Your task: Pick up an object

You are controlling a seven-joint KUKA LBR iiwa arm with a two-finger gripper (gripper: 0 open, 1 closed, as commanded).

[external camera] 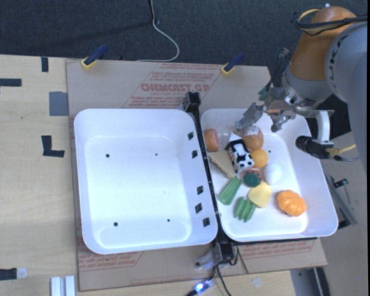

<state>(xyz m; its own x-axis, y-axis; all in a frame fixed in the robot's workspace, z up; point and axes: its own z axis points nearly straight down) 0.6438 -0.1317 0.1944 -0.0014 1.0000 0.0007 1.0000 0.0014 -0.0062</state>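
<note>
The right bin (317, 224) holds a heap of toy food. In it lie a brown-orange ball (254, 141), a black-and-white cow toy (238, 155), a reddish piece (211, 139), a tan wedge (220, 162), a white egg (274, 174), a green cucumber (229, 190), a green pepper (244, 209), a yellow pear (259, 195) and an orange pumpkin (291, 203). My gripper (263, 121) hovers over the far part of this bin, just above the brown-orange ball. It is open, and nothing sits between its fingers (248, 118).
The left bin (86, 165) stands beside the right one, joined along a black-clipped middle wall (200, 165). Both rest on a cardboard sheet (166, 85) held by clamps. A thin cable (163, 32) hangs at the back.
</note>
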